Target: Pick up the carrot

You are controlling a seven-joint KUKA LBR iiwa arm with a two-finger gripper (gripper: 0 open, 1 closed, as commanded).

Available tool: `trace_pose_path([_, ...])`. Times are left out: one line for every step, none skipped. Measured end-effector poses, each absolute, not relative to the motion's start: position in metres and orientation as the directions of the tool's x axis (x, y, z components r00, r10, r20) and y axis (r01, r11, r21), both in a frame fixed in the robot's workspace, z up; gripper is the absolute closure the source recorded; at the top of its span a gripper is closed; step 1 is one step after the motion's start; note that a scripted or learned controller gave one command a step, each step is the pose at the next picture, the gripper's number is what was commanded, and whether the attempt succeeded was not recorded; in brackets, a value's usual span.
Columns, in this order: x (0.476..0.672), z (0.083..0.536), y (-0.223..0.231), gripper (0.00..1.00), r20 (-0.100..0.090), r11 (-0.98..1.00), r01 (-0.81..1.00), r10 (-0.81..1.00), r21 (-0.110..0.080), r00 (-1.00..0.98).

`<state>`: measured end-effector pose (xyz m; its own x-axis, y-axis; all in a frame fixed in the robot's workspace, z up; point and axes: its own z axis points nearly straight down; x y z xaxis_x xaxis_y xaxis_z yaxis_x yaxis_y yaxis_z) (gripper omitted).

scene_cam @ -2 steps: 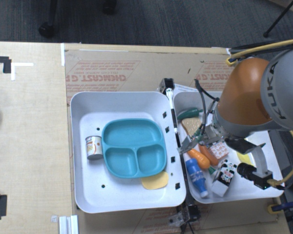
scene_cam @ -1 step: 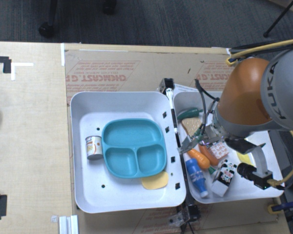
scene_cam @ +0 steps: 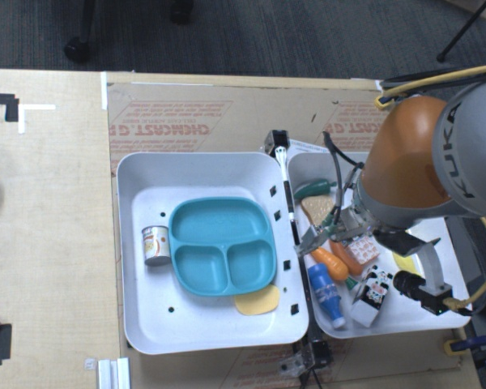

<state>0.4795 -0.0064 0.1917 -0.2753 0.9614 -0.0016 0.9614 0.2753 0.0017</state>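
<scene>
Two white bins sitting side by side on the bench, left bin [scene_cam: 146, 314] and right bin [scene_cam: 405, 321]. Grey arm [scene_cam: 470, 148] with the orange band [scene_cam: 401, 164] reaching in from the right and hanging over the right bin, covering much of it. Gripper [scene_cam: 334, 232] sitting low over the left part of the right bin, metal parts showing just above the clutter; whether it is open or shut, cannot tell, too small and cluttered.

Carrot [scene_cam: 334, 263] lying in the right bin, orange, tilted, just below the gripper, near the bin's left wall. Not seeing it clamped between anything; contact with the gripper unclear. Blue bottle [scene_cam: 325, 292] lying just below-left of the carrot, touching or nearly touching it. Black-and-white carton [scene_cam: 373, 290] lying to the right of the bottle. Orange-red packet [scene_cam: 363, 252] sitting just right of the carrot, partly under the arm. Tan sponge-like piece [scene_cam: 316, 210] and green item [scene_cam: 312, 189] showing above the gripper, toward the bin's far end. Yellow thing [scene_cam: 407, 262] peeking out at right under the arm.

Left bin holding a teal divided plate [scene_cam: 224, 245] in the middle, small can [scene_cam: 155, 245] lying just left of it, pale yellow disc [scene_cam: 257, 301] tucked at the plate's lower edge, partly under it
</scene>
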Motion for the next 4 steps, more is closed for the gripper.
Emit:
trace_pose_path([0.479, 0.191, -0.014, 0.00, -0.002, -0.161, 0.987, 0.987, 0.000, 0.161])
trace_pose_path([0.478, 0.191, -0.027, 0.00, -0.003, -0.476, 0.879, 0.879, -0.002, 0.476])
trace_pose_path([0.479, 0.190, 0.001, 0.00, -0.003, -0.427, 0.904, 0.904, -0.003, 0.427])
trace_pose_path([0.479, 0.190, 0.001, 0.00, -0.003, -0.427, 0.904, 0.904, -0.003, 0.427])
